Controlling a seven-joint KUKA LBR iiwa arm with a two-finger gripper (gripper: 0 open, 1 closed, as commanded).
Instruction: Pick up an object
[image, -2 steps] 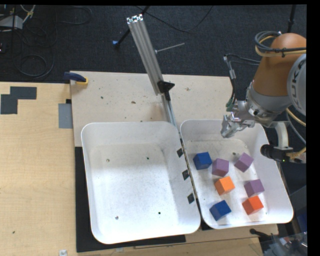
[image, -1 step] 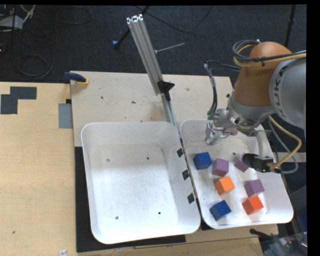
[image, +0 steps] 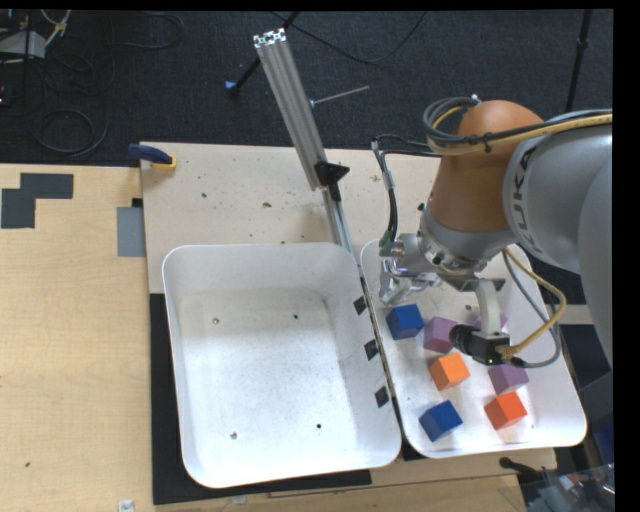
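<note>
The right bin holds several small cubes. A blue cube lies at its upper left, with a purple cube beside it and an orange cube below that. Further down are a second purple cube, a red-orange cube and another blue cube. My gripper hangs at the bin's upper left corner, just above the first blue cube. I see nothing held in it. The wrist and its cables hide part of the bin's far side.
The left bin adjoins the right one, with black clips along the shared rim. A slanted aluminium post rises behind the bins. A blue clamp sits at the bench's far left corner.
</note>
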